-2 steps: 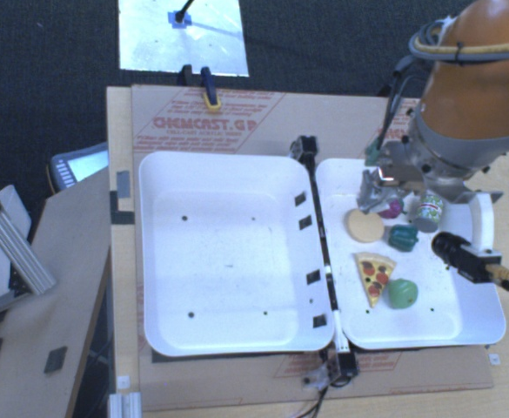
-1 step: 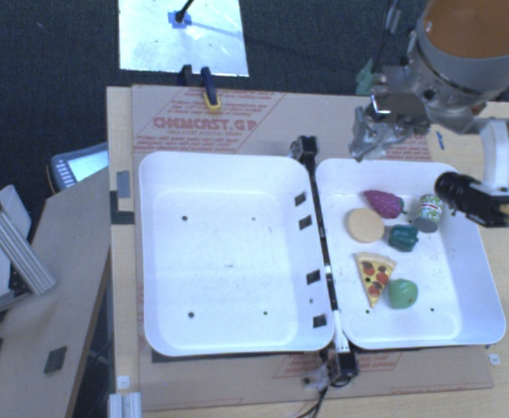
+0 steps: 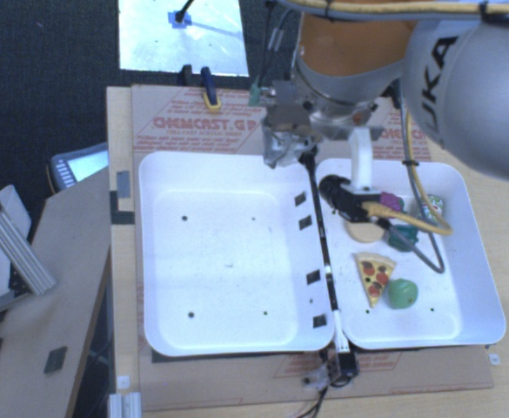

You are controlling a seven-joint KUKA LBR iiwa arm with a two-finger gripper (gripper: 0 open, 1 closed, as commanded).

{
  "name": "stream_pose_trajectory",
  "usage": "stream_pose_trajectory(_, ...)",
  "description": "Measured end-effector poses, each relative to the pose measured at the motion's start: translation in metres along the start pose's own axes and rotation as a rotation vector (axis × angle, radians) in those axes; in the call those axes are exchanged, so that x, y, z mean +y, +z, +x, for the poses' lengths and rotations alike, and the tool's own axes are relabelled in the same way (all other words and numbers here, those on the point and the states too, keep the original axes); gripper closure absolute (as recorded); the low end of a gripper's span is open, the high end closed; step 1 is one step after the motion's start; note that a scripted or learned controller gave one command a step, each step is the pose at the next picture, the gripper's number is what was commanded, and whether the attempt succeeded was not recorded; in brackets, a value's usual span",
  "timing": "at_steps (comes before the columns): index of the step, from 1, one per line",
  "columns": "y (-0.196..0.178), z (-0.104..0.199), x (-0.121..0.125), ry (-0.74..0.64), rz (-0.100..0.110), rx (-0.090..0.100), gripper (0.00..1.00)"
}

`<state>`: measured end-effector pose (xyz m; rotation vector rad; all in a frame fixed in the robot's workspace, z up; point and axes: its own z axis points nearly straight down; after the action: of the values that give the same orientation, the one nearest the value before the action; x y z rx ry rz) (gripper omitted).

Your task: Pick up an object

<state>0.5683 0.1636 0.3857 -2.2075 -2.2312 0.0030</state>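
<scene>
The pizza slice (image 3: 374,277) lies flat in the right-hand bin (image 3: 450,316), in its near half. It is a yellow wedge dotted with red rounds. Its long axis runs far to near, broad crust end away, tip aimed at the near rim. A green lump (image 3: 402,294) sits just beside it. The gripper (image 3: 282,146) hangs over the far end of the seam between the bins — open or closed, I cannot tell.
</scene>
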Motion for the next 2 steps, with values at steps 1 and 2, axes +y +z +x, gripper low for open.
stream_pose_trajectory(1,-0.045,0.055,-0.046,0.001,-0.007,0.002,1.0)
stream_pose_trajectory(2,-0.156,0.072,-0.063,0.004,-0.016,0.006,1.0)
